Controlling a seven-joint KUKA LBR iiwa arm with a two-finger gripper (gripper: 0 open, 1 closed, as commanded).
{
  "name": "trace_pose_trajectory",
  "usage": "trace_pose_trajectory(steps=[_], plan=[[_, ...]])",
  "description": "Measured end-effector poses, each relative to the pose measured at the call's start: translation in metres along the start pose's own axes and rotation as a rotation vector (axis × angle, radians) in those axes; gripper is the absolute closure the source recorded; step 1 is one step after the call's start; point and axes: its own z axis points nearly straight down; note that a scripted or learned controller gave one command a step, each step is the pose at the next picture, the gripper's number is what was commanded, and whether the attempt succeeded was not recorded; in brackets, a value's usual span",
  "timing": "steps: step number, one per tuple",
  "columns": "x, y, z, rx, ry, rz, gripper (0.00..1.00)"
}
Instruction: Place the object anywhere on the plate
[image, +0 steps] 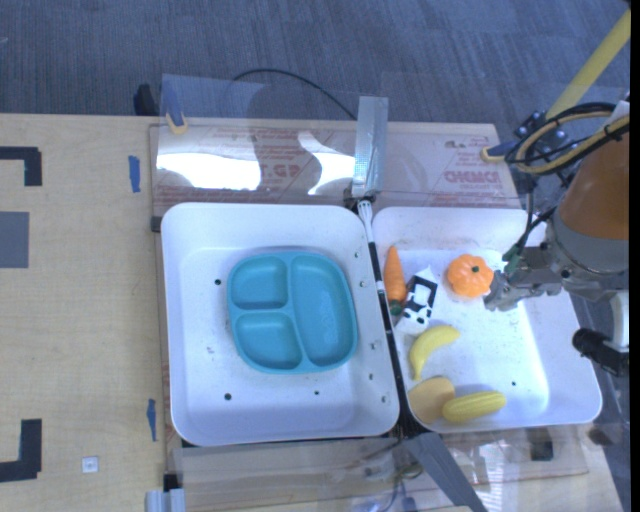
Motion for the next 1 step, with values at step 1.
trace_pose_trajectory(steps=[1], plan=[[0.0792,0.053,0.0097,-0.004,0.001,-0.098,1.0]])
